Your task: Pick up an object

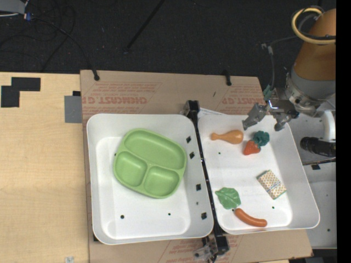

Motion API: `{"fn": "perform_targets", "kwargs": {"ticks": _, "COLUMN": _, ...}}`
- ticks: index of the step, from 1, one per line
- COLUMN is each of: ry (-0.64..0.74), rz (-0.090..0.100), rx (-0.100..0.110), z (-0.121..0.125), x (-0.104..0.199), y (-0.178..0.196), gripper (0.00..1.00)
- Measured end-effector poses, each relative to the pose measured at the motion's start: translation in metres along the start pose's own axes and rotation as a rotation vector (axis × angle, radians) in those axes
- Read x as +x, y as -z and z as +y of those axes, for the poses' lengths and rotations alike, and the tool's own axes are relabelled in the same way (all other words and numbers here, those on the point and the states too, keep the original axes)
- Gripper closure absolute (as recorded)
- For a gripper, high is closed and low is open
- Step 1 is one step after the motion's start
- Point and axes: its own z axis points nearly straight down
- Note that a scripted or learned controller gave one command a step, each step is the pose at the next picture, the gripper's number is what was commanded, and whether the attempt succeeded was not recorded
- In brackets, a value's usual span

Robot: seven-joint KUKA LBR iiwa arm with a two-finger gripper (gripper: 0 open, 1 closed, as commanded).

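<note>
Above the far right corner of the right bin, the gripper hangs with its two grey fingers spread wide and nothing between them. It touches none of the toys; the nearest, a red strawberry with a teal leaf top, lies just below it on the bin floor.

Going left to right over the bench: a pale wooden board with dark cut-outs covers the left side, then a cardboard sheet with red print lies under both bins. The left bin holds a green divided plate near its middle. A black strip runs between the two bins. In the right bin, a tan drumstick lies near the far edge, the strawberry just right of it. A green leafy piece sits by the near left corner, touching or just beside an orange sausage along the near edge. A small patterned box rests toward the right edge, well apart from the others.

Behind the bench, the ground is black, with loose cables trailing across it.
</note>
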Motion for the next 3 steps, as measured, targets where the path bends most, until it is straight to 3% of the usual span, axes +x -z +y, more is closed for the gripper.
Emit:
{"fn": "perform_targets", "kwargs": {"ticks": 1, "ry": 0.001, "rz": -0.001, "rx": -0.010, "z": 0.002, "x": 0.000, "y": 0.006, "gripper": 0.00}}
{"fn": "perform_targets", "kwargs": {"ticks": 3, "ry": 0.000, "rz": 0.000, "rx": -0.005, "z": -0.010, "x": 0.010, "y": -0.099, "gripper": 0.00}}
